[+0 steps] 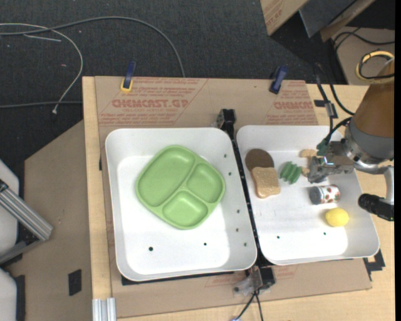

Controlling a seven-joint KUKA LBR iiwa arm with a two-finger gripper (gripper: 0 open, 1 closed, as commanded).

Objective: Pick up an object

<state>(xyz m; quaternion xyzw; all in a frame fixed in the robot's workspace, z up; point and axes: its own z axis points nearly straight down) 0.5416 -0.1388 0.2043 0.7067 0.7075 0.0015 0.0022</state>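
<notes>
While the yellow ball (337,217) sits nearest in the right bin (294,247), the small can (324,194) lies on its side, long axis left-right, just below the end effector (321,164); its grip, I cannot tell. Bread slice (266,182) lies left.

Two blue clamps (128,74) (279,79) grip the far edge of a brown cardboard sheet (160,100) printed with red lettering. Thin grey cables (75,44) trail over the dark carpet (50,81) beyond it. A silver aluminium rail (22,210) juts in at the left, and a cardboard box (282,15) sits at the top.
</notes>
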